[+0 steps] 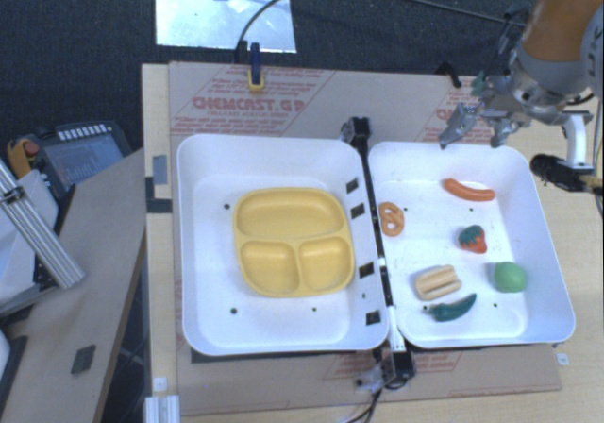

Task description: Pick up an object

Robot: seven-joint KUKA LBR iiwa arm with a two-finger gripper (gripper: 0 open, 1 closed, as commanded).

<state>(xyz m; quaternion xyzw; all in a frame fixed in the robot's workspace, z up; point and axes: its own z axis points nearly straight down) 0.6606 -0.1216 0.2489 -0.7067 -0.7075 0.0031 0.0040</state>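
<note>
The right bin (538, 213) holds several toy foods: a sausage (469, 190), a pretzel (391, 218), a strawberry (473, 238), a green apple (510, 277), a hot dog bun (437, 281) and a green pepper (452, 308). My gripper (479, 126) hangs above the far rim of the right bin, up and slightly right of the sausage. Its two fingers are spread apart with nothing between them.
A yellow divided tray (291, 240) lies in the left bin (203, 223). Black clips run along the seam (363, 223) between the bins. A cable arcs over the cardboard sheet (311, 100) behind the bins. A teach pendant (80, 159) sits at left.
</note>
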